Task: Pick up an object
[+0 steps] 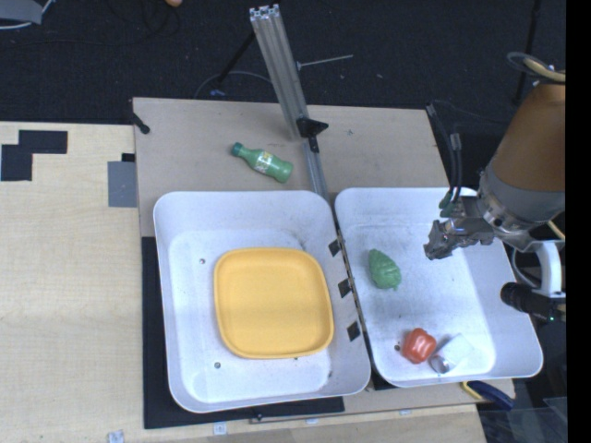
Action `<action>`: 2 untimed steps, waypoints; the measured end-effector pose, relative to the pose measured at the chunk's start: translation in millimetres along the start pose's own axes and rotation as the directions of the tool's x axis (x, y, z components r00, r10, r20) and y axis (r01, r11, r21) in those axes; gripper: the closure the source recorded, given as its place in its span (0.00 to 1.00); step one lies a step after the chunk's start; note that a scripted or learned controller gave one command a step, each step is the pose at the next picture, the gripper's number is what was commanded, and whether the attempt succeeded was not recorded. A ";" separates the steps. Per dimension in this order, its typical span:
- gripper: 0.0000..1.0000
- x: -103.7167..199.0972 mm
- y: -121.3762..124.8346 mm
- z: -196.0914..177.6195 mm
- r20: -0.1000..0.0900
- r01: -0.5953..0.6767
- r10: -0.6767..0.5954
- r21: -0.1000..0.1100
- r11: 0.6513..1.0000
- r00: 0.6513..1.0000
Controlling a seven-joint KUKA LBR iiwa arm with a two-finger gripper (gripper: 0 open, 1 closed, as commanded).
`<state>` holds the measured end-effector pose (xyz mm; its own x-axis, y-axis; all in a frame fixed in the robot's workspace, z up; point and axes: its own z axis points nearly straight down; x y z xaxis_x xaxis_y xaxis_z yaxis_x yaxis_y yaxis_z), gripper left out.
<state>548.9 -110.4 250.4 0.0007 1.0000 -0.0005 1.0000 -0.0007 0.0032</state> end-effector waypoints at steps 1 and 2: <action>1.00 43.0 25.4 3.3 0.000 0.003 -0.003 0.004 1.000 1.000; 1.00 100.4 44.6 11.6 -0.001 0.004 -0.004 0.005 1.000 1.000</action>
<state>593.6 -10.1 238.9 -0.0031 1.0000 0.0006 1.0000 0.0031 -0.0016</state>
